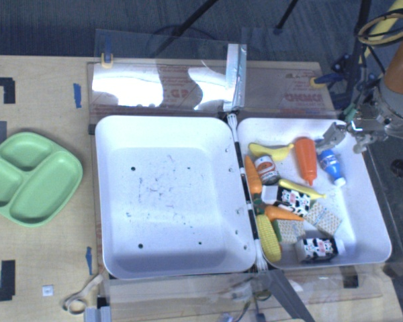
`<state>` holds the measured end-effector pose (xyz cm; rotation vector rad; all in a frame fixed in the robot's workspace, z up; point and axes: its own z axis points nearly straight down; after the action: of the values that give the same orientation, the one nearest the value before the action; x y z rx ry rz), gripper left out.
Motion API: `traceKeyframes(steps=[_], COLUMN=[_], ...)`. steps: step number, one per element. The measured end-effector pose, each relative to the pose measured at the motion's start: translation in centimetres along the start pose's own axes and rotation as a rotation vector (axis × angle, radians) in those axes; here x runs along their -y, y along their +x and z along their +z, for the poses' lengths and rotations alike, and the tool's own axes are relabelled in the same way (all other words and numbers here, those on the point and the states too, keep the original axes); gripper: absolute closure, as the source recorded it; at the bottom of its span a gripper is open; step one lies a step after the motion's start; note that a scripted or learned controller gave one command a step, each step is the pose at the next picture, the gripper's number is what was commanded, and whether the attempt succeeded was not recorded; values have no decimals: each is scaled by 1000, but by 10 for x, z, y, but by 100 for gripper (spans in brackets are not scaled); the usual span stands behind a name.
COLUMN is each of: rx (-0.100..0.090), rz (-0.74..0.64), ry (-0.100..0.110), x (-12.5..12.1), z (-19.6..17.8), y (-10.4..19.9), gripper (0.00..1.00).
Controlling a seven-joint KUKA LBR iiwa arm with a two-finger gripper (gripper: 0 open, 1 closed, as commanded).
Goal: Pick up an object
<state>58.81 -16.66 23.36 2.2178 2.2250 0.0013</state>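
Since the blue bottle (331, 166) lies nearest the gripper (346, 129), at the far right of the right bin (376, 230) just beside the orange bottle (306, 158), I judge it the likeliest target. It looks like light, rigid, smooth plastic (slip is possible); I would grasp across its body. I cannot tell the gripper's state. Other toys crowd the bin's left side.

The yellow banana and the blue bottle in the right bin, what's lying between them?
In the camera view, an orange bottle lies between the yellow banana and the small blue bottle, standing roughly lengthwise up the right white bin.
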Motion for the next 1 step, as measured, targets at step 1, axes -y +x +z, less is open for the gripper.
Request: traceKeyframes(steps=[1], rx=[1], rz=[7], ry=[0], x=[-19], z=[95], y=[-31], gripper=[0])
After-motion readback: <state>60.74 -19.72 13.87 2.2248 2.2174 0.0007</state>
